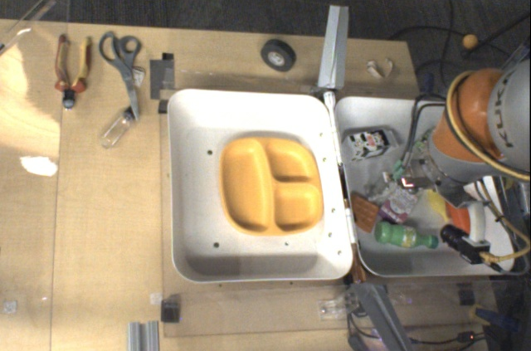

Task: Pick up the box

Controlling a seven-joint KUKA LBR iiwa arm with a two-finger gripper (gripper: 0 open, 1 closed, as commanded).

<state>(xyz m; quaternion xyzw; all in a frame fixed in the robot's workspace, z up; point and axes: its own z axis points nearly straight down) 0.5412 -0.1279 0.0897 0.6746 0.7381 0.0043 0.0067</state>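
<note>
A small black and white box [367, 143] lies in the right bin [373, 107], near its back left corner. My gripper [404, 181] hangs low over the middle of that bin, to the right of the box and a little nearer the front, apart from it. Clutter lies right under and around the gripper. The grey arm with its orange band [469, 119] comes in from the right and hides the far right part of the bin.
Around the gripper lie a brown block [365, 213], a purple item [397, 210], a green bottle [403, 236], a yellow piece [435, 200] and an orange piece [458, 216]. The left bin [191, 175] holds a yellow divided tray [270, 183]. Scissors, pliers and a tape roll lie on the bench behind.
</note>
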